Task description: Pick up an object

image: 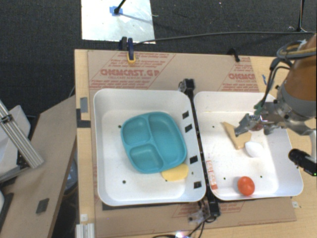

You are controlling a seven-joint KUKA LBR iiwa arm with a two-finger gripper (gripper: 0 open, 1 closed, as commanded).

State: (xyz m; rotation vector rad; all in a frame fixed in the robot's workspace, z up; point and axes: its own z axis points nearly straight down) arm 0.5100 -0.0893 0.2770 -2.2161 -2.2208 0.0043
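In the right bin lie three things: a tan wedge-shaped piece, a white egg-shaped object and an orange-red ball near the front wall. My gripper hangs low over the right bin, its tip right at the tan wedge's right edge and just above the white object. The wedge's right side is partly hidden behind the gripper. The left bin holds a teal divided plate, and a yellow flat piece pokes out from under the plate's front edge.
A black divider with clips runs between the two bins. The bins rest on a cardboard sheet on the bench. An aluminium rail sticks in at the far left.
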